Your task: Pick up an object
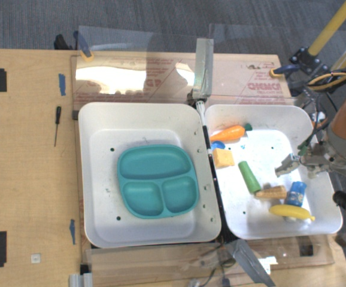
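Note:
My gripper [303,170] hangs open over the right side of the right bin [263,223], with nothing between its fingers. Just below it in the view stands a small blue can [297,192], and a yellow banana [290,212] lies in front of that. A brown bread piece [270,192] and a green cylinder [248,176] lie to the gripper's left. Further left are a yellow cheese block [223,158] and an orange carrot [229,134] near the bin's back left.
The left bin [95,160] holds a teal divided plate [158,180]. A raised divider [209,160] separates the two bins. Cables and a yellow pole [334,23] crowd the back right. A screwdriver [57,124] lies on the wooden bench at left.

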{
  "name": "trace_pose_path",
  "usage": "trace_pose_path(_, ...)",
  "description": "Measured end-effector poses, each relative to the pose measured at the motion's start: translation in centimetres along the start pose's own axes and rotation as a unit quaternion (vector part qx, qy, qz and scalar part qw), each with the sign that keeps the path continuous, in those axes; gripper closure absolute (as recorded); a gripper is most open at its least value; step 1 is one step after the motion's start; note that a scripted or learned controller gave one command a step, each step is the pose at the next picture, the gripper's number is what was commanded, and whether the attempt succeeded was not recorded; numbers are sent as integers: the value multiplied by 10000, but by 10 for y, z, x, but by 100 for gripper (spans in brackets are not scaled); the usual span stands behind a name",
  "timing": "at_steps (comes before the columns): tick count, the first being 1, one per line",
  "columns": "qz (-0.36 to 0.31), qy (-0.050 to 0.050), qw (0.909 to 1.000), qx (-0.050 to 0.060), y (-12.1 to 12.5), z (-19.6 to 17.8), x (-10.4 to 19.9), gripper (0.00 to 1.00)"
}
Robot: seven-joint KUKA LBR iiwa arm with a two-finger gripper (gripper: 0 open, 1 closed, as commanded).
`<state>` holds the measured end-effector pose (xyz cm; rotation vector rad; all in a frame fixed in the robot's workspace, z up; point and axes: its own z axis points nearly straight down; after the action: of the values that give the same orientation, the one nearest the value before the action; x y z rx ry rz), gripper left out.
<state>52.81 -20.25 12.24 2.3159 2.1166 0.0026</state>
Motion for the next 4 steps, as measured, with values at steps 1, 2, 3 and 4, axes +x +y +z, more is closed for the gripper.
trace_pose_path(1, -1156, 9, 9933, 1, 13, -21, 77, 0)
trace_pose_path(2, -1947, 11, 9809, 4, 9, 34, 107, 0)
trace_pose_path(3, -2497, 1, 9683, -39, 0, -67, 118, 0)
trace_pose_path(4, -2829, 28, 9591, 53, 8, 24, 104, 0)
